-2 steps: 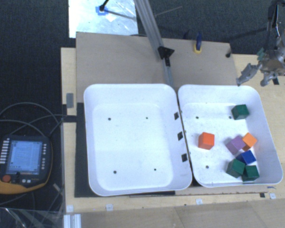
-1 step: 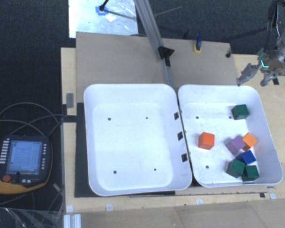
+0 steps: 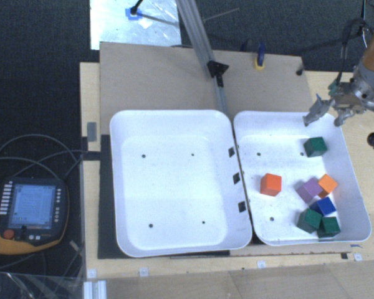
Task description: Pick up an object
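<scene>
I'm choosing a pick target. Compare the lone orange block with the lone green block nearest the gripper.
The orange block sits toward the middle of the right bin, well away from the gripper; the green block lies near the bin's far edge, just below the gripper. The orange block is bright, the green block dark. Both stand apart from the cluster of blocks, touching nothing.

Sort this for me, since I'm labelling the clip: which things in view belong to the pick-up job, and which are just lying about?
Part of the job:
gripper, open, above the right bin's far edge
green block
orange block
cluster of blocks near the bin's right corner

Just lying about:
left bin
teach pendant beside the bench
metal pole
</scene>
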### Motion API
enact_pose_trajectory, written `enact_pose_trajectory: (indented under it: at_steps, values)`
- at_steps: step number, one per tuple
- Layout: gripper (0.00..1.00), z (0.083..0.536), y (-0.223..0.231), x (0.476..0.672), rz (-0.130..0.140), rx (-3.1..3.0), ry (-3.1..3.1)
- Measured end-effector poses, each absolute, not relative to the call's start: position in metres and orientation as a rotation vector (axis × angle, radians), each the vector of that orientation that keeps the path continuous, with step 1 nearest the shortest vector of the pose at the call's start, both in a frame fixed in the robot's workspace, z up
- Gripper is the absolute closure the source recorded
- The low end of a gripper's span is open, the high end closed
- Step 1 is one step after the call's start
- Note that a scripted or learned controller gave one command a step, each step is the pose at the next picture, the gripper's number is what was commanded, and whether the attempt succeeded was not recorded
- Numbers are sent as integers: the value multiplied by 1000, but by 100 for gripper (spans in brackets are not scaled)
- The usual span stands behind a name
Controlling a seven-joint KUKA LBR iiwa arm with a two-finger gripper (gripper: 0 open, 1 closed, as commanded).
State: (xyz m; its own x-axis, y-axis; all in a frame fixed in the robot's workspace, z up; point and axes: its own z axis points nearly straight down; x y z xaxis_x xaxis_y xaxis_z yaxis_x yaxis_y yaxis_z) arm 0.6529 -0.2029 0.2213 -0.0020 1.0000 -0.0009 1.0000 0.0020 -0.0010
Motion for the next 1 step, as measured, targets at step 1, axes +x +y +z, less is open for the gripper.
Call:
enact_pose_trajectory:
  at_steps: [1]
  values:
    - [0,171,-197,662,1,-2215,-2228]
